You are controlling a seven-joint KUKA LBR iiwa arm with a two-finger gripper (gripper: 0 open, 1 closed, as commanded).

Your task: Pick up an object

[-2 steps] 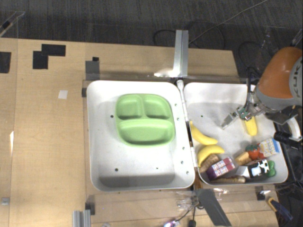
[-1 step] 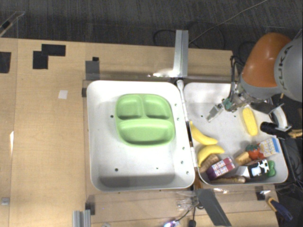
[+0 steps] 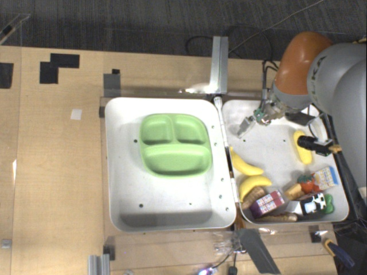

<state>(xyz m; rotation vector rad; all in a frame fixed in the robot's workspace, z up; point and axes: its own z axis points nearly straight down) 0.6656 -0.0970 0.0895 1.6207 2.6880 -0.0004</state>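
My gripper hangs low over the far left part of the right bin, above bare white floor, and I see nothing in it. Nearest to it lie two yellow bananas by the bin's left wall. A purple box sits at the front of the bin beside a black-and-white toy, and behind them lie a red and orange piece and a small pale carton. Another yellow item rests near the right wall.
The left bin bears a green divided plate at its middle. A metal post rises behind the wall between the bins. The grey arm with its orange band fills the far right corner.
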